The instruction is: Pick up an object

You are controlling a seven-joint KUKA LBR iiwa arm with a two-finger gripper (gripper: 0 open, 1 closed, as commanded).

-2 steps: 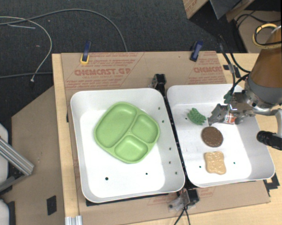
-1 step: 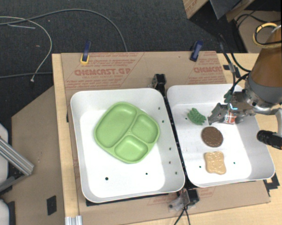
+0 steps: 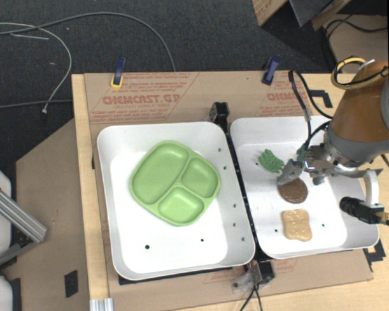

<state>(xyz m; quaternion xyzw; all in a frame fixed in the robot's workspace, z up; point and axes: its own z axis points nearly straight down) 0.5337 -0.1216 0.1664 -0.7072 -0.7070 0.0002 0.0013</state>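
Two white bins are seen side by side on the bench. In the left bin (image 3: 119, 186) a green tray (image 3: 175, 182) with three compartments is laid at a slant, roughly in the middle. Small dark dots are scattered on the bin floor around it.

Over to the right bin (image 3: 261, 238), where three small things are found. A green leafy piece (image 3: 270, 160) is placed toward the upper left of the floor. A brown round disc (image 3: 294, 192) is set near the centre. A tan, biscuit-like piece (image 3: 297, 225) is laid just below the disc, apart from it by a thin strip of white.

The arm (image 3: 362, 123) is brought in from the right, its orange band seen above the wrist. The gripper (image 3: 296, 173) is positioned low over the right bin, just at the disc's upper edge and to the right of the leafy piece. A pale finger (image 3: 289, 175) is pointed down and left toward the disc. Whether the disc is touched cannot be told from this angle, and nothing is seen pinched between the fingers. Whether they are spread or pressed together cannot be told either; the wrist's bulk is in the way.

Two clamps, blue (image 3: 271, 70) and yellow-blue (image 3: 119, 71), are fixed to the board's far edge.
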